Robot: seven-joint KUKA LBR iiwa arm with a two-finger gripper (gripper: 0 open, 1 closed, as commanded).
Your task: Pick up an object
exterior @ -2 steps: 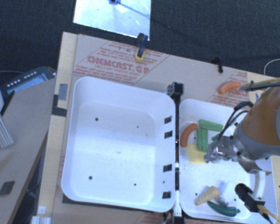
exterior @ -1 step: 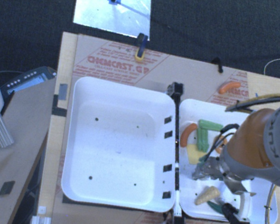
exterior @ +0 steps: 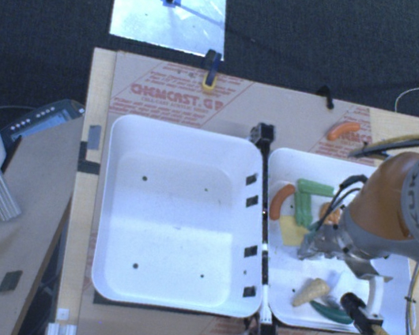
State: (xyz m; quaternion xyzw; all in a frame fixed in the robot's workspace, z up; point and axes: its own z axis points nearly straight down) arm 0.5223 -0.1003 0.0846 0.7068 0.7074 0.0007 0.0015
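Arm [exterior: 403, 209] comes in from the right, wrist low over the right bin [exterior: 290, 165]. Gripper [exterior: 314, 245] sits in the bin's middle, just right of the yellow piece [exterior: 291, 232]. Jaw state: cannot tell, the wrist and blur hide it. Nothing visibly between them.

Objects in the right bin:
- orange-red sausage shape [exterior: 280, 201] near the left wall, slanted
- green L-shaped piece [exterior: 309, 196] beside it, toward the back
- yellow piece just below the green one
- small orange bit [exterior: 330, 214] next to the wrist, partly hidden
- beige cone shape [exterior: 310, 292] toward the front
- dark green thing [exterior: 333, 310] at the front edge, touching or just beside the cone

Left bin [exterior: 177, 213] shows bare white floor with a few dark dots.

1 more orange item [exterior: 343, 131] lies on the bench board behind the right bin, outside both bins. Yellow clip [exterior: 209, 82] at the board's back edge.
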